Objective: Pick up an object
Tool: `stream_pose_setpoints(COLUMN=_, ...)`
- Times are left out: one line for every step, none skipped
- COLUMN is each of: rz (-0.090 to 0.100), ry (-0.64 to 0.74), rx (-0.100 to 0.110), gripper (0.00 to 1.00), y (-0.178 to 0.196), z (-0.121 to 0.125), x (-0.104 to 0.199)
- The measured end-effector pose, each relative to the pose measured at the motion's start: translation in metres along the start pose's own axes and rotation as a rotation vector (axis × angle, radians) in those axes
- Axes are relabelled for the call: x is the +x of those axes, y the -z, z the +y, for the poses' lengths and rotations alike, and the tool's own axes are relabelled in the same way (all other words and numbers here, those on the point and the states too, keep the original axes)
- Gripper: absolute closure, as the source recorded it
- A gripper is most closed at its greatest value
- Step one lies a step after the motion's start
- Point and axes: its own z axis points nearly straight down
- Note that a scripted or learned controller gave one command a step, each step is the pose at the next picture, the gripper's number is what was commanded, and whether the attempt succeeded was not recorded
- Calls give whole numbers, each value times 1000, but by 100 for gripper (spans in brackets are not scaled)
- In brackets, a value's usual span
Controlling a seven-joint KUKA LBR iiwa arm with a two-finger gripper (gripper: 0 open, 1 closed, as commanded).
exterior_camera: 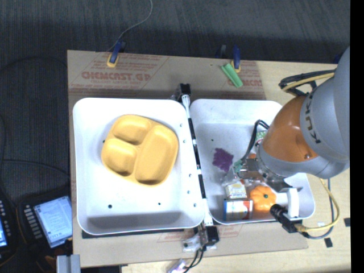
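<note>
The gripper (245, 174) hangs low in the right bin (227, 115); whether it grips anything I cannot tell. Beneath it cluster a round orange fruit (263, 199), a small boxy carton (237, 208) and a crumpled purple scrap (222, 158). A smooth, lobed yellow tray (140, 148) fills the left bin (91, 152)

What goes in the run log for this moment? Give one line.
arm: over right white bin | tool: above small orange round object, small box | left bin: yellow three-compartment tray

One fixed overhead view, slanted down over both white bins (79, 152), arm (318, 135) from right.
</note>
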Motion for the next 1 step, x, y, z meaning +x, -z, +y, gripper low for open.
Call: stream_pose_setpoints(rz=6, ry=3, rx=14, gripper=100, y=114, z=-2, x=63)
